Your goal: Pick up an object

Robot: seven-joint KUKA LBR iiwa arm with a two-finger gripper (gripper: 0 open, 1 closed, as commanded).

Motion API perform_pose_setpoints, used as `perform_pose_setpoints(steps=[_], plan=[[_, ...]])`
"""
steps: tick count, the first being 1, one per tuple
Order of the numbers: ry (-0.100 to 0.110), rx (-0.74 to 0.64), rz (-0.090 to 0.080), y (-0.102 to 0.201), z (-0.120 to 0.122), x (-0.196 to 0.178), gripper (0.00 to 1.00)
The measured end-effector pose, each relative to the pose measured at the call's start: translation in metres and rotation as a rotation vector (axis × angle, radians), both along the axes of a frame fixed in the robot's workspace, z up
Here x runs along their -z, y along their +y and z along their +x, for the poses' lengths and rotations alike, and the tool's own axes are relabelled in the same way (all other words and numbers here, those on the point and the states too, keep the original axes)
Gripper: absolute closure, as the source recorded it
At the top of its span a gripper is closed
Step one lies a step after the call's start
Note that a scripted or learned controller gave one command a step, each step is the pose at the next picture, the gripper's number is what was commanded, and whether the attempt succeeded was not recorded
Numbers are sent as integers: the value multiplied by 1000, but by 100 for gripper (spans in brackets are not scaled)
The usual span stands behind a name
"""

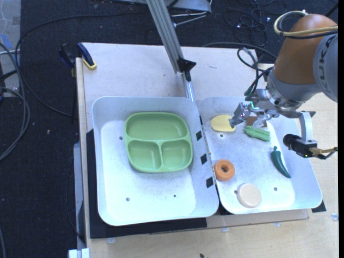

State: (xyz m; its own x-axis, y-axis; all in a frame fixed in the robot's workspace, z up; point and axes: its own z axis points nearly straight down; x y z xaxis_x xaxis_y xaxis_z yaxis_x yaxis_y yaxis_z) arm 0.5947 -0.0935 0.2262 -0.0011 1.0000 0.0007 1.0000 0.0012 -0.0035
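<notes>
A pale wooden bench (134, 69) stands on a dark floor (37, 144). Black cables (32, 98) lie across the floor, and a grey metal stand (166, 28) leans over the bench.

- On the grey arm (322, 63), just below its orange band, large dark letters run off the view's right edge; "UK" can be read.
- Nothing else bears readable text.

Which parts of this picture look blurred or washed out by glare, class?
Camera view: the gripper is soft and glinting, its detail lost; the white bins' rims are bright, nearly washed out; the green tray is evenly lit and fairly sharp.
</notes>
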Motion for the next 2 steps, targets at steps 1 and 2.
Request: perform_pose_setpoints(steps=[1,2], plan=[[-3,0,0,0,1,-1,0],[1,2,-1,-2,-5,43,0]])
